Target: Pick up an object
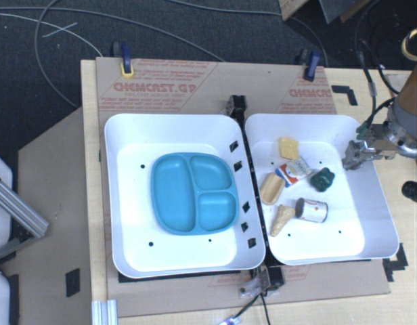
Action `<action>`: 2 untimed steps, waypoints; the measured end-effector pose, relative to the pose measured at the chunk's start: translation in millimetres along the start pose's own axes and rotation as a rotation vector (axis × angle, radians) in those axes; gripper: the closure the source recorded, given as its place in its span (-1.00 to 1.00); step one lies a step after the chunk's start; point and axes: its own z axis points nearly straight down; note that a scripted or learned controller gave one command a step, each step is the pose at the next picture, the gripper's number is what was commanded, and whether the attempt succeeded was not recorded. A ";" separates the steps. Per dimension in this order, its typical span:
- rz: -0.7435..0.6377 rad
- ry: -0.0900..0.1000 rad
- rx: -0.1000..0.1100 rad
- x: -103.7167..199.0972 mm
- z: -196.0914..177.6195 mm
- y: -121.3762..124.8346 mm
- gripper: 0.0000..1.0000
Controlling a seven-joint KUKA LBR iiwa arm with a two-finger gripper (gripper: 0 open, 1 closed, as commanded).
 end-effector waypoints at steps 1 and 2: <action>0.000 0.001 0.001 0.1 -13.9 0.8 1.00; -0.003 0.001 0.001 46.7 -22.4 11.4 1.00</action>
